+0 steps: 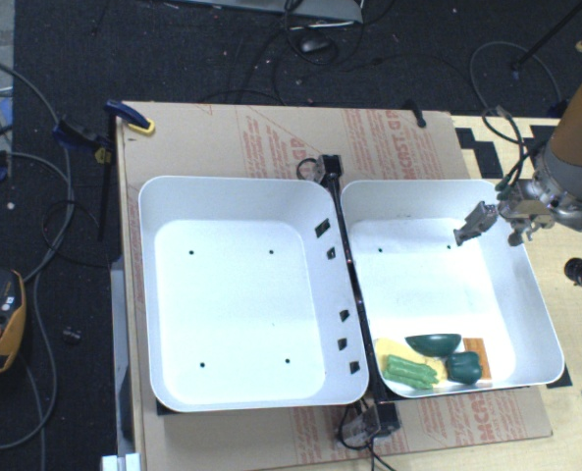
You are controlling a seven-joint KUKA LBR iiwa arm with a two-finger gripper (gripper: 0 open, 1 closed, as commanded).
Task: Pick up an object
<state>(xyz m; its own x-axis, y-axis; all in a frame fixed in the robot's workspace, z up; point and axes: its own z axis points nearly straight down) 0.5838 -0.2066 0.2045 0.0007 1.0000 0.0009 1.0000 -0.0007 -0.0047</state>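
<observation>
Camera view: the arm (575,150) entered at the right edge of the frame, and its hand (494,222) hung over the upper right of the right bin (408,263). Finger state could not be told; nothing was seen held. The objects lay at the bin's lower edge: a dark green bowl (434,342), a light green piece (410,371), a teal piece (464,367) and a yellow piece (391,347), clustered together. The left bin (237,292) sat beside it on the table (271,135).

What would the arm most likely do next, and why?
Probably swing toward the near corner of the right white bin. The gripper hangs over the bin's far side, apart from the green ridged toy and dark green bowl-shaped piece clustered there.
</observation>
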